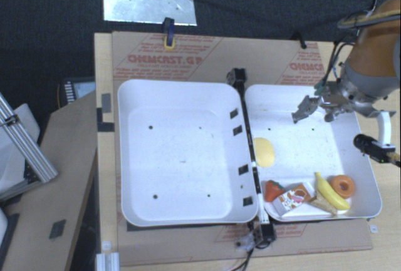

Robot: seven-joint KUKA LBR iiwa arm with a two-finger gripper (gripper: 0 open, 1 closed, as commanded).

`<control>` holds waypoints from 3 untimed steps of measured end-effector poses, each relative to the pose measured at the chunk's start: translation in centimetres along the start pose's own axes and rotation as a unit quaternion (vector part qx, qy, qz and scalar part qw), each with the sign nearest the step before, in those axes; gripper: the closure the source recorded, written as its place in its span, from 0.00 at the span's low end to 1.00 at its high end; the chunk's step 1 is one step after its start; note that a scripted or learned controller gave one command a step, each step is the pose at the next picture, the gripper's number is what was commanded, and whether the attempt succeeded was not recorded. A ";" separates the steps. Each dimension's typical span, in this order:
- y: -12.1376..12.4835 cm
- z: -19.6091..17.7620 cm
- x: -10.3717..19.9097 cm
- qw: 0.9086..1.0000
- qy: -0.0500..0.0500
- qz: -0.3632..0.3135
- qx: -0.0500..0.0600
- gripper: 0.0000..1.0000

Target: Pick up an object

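The right bin (294, 138) holds several small objects. A yellow lemon-like ball (264, 152) lies against its left wall. Along the front edge lie a red piece (274, 190), a white and red packet (293, 198), a yellow banana (331, 191) and an orange ring-shaped piece (343, 186). My gripper (316, 112) hangs over the back part of the right bin, above bare floor, well behind the objects. Its two fingers are spread apart, open, with nothing between them.
The left bin (135, 138) sits beside the right one, with black clips (244, 169) along the shared wall. Both bins rest on a cardboard sheet (188, 57). A black part of the arm (374, 148) juts over the right bin's right rim.
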State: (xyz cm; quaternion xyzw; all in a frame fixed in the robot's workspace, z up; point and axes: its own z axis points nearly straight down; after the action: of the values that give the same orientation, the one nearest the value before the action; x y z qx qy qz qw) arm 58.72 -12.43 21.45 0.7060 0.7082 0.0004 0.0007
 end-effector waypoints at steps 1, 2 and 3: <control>5.2 2.4 2.6 1.000 0.000 -0.003 -0.002 0.00; 8.3 4.2 3.0 1.000 0.000 -0.002 -0.001 0.00; 3.7 12.0 4.2 1.000 0.001 0.001 0.004 0.00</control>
State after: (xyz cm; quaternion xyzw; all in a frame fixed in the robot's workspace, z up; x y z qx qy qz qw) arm 62.38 -8.22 9.45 0.7069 0.7073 -0.0018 -0.0029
